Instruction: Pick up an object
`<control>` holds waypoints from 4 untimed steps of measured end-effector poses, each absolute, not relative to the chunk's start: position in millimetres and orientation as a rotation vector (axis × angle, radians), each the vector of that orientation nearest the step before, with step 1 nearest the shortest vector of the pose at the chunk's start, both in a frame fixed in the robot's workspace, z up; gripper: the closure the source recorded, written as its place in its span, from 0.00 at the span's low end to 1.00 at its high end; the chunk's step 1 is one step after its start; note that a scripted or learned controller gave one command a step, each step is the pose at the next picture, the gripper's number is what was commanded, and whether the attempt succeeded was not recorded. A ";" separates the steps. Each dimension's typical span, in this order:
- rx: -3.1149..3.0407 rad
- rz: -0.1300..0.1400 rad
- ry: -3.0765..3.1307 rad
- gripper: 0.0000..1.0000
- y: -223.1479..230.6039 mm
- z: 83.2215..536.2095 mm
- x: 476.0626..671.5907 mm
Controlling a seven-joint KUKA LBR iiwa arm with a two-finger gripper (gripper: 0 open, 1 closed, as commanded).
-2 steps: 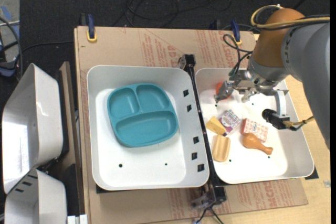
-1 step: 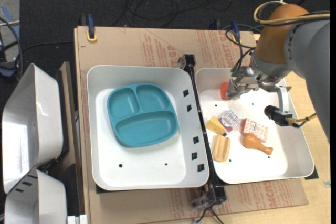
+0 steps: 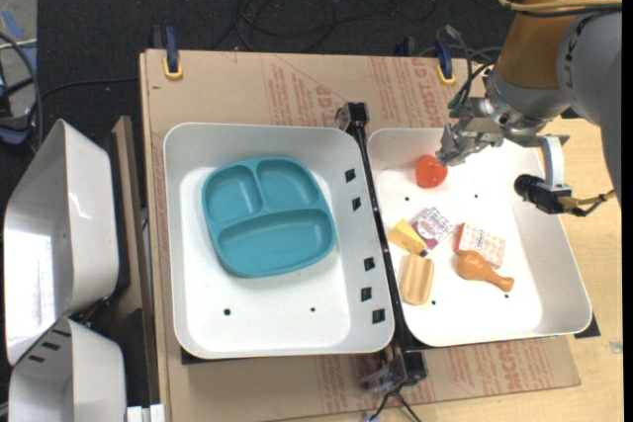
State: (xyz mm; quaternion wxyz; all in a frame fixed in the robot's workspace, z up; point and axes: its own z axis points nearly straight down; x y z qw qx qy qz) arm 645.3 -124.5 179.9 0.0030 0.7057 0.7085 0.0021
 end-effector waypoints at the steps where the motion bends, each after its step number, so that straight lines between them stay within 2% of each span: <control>1: 2.214 0.005 2.222 1.00 -124.6 233.4 646.5; 4: 2.214 -0.001 2.234 1.00 30.5 222.5 570.8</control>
